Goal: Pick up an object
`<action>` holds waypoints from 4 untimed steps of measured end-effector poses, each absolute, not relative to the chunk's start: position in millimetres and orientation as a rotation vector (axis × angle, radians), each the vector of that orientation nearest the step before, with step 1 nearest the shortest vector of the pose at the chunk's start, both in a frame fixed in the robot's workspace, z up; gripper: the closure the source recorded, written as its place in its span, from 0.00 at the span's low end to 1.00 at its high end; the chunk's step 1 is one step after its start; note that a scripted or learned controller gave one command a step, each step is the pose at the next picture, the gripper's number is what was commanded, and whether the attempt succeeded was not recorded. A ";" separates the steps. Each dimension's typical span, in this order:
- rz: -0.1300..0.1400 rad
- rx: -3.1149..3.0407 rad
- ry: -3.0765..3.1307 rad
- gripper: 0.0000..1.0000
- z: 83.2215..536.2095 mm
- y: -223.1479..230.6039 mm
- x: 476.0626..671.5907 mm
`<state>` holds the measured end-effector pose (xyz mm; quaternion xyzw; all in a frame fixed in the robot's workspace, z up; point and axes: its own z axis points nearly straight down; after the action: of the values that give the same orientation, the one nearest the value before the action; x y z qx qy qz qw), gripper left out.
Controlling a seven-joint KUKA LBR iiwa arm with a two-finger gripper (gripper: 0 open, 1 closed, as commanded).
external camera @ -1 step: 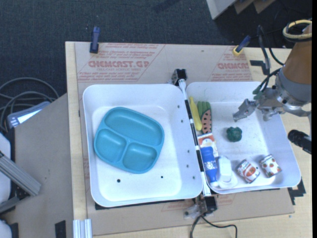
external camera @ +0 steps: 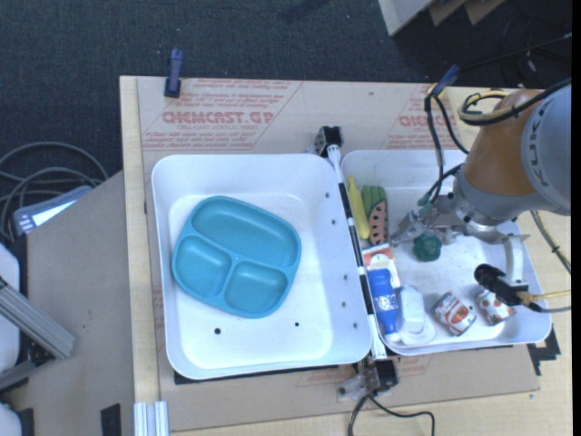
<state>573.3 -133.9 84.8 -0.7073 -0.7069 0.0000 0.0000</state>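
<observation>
The right bin (external camera: 508, 339) holds several small objects. A dark green ball-like piece (external camera: 427, 246) lies near its middle, right under my gripper (external camera: 434, 222), whose metal fingertips hang just above and beside it. A blue and white tube (external camera: 384, 293) rests along the bin's left wall, with a white cap-like piece (external camera: 413, 314) beside it. Yellow, green and watermelon-coloured toy foods (external camera: 371, 212) sit at the upper left. Two small red and white cans (external camera: 452, 312) (external camera: 495, 307) lie at the lower right. Nothing shows between the fingers.
The left bin (external camera: 182, 330) carries a teal three-compartment plate (external camera: 236, 255). The grey and orange arm (external camera: 522, 157) covers the right bin's upper right part. Black clips (external camera: 328, 138) mark the seam between the bins. Cables trail over the bench at the upper right.
</observation>
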 end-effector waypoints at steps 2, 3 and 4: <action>-0.003 -2.220 -2.224 1.00 185.2 -42.4 583.6; -0.002 -2.220 -2.223 1.00 242.0 9.6 560.5; 0.000 -2.220 -2.221 1.00 249.2 50.3 549.8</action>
<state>549.8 50.3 249.2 -0.7069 -0.7073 0.0001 0.0005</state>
